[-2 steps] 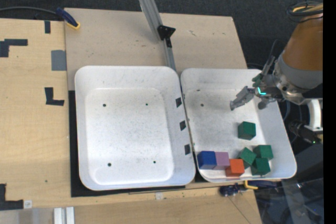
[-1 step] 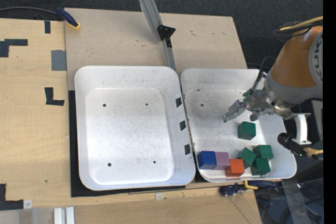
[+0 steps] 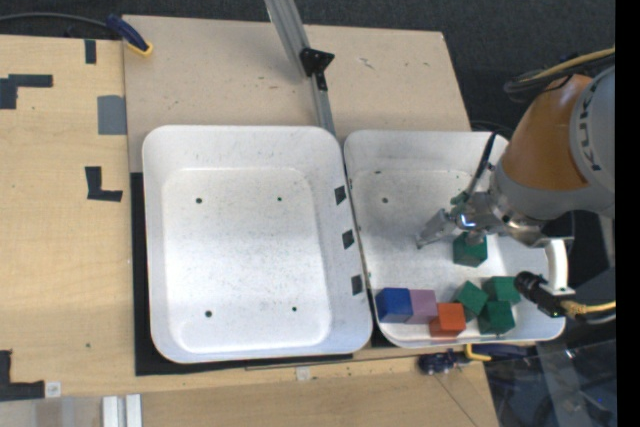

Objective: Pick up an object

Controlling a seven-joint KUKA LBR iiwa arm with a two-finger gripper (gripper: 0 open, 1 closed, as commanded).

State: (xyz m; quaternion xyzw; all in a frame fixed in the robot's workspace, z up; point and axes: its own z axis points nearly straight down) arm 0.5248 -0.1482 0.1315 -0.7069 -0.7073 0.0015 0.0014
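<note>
**Gripper low in right bin, beside a green block**

Arm (image 3: 560, 155) enters from the right, orange band over the right bin's (image 3: 400, 155) far right side. Gripper (image 3: 452, 227) sits low inside that bin, grey fingers pointing left across the white floor.

A green block (image 3: 470, 249) lies just below and right of the gripper, touching or nearly touching its body. Cannot tell whether the block is between the fingers or merely beside them; cannot tell how far the claw is open either, since the tips blur against the bin floor.

Along the right bin's near edge, a cluster of blocks:
- blue block (image 3: 394, 303) at the left, close to the bin's inner wall
- lilac block (image 3: 423, 303) touching it on the right
- orange block (image 3: 450, 318) just beside the lilac one, nearer the rim
- three more green blocks (image 3: 492, 303) bunched to the right of the orange one, touching each other

Left bin (image 3: 240, 235) sits flush beside the right one, four small dark dots on its floor.

Grey rail (image 3: 285, 5) runs at a slant from the top of the view down to the gap between the bins.
</note>
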